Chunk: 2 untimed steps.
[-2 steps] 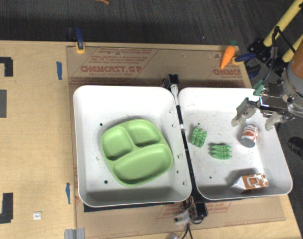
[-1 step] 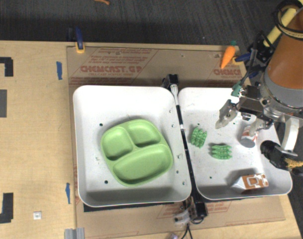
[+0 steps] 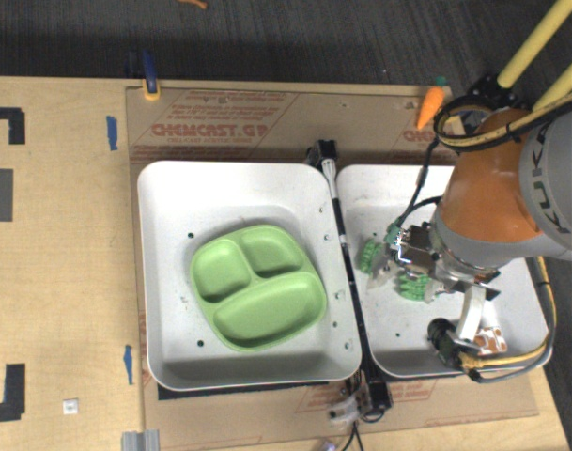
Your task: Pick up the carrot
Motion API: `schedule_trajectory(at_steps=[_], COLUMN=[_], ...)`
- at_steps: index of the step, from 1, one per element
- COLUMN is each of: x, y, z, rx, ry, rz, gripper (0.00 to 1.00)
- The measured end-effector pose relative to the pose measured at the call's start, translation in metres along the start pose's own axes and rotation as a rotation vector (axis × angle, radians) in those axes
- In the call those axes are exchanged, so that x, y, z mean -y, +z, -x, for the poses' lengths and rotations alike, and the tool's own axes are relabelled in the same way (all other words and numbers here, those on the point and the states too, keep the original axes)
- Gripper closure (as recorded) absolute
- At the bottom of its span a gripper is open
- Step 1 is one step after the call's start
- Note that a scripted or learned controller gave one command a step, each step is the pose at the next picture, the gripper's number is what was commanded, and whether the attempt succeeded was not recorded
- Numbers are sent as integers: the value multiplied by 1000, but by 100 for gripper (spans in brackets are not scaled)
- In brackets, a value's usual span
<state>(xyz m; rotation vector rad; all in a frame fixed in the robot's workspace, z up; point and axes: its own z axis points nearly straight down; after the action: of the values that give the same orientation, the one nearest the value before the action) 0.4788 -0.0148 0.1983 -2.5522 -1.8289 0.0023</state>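
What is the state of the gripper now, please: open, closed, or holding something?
Gripper: cannot be told; it sits low in the right bin, under the arm's wrist.

carrot: orange, green top | divided plate: light green | left bin: white | right bin: white | arm: grey, orange band | table: tan, black marks, blue tape bits | small pieces in right bin: green

Red print on my cardboard sheet reads roughly "CHEMCAST GP"; my arm shows "KU".
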Motion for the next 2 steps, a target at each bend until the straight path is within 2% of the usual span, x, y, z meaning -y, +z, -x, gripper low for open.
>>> schedule_trajectory(at_steps=[1, 2], x=[0, -72], y=[0, 14], z=[0, 32], rx=[0, 0], ry=[0, 209], rz=[1, 2], gripper=[0, 0])
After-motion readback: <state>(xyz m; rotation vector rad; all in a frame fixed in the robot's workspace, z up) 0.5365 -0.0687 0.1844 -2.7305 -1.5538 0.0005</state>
